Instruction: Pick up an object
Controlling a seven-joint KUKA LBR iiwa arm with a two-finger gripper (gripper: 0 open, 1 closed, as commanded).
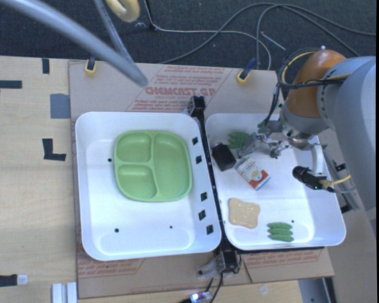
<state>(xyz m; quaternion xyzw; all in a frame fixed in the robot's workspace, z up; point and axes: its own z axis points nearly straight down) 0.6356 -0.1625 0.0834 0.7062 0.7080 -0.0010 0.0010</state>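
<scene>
Camera view: arm [341,106] at right, right bin [303,197] centre-right, gripper [262,145], grip state indiscernible, crowded among black block [223,156], small carton [252,173] and green item [239,137], risking a nudge instead of a clean pick.

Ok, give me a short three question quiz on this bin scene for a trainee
1. True or false: the green divided plate lies in the right bin.
2. Which item lies nearest the right bin's front edge? A) pea pods B) small carton C) black block
3. Fill in: the toast slice lies in the ____ bin.

Key: 1 false, it lies in the left bin; 2 A; 3 right.
</scene>
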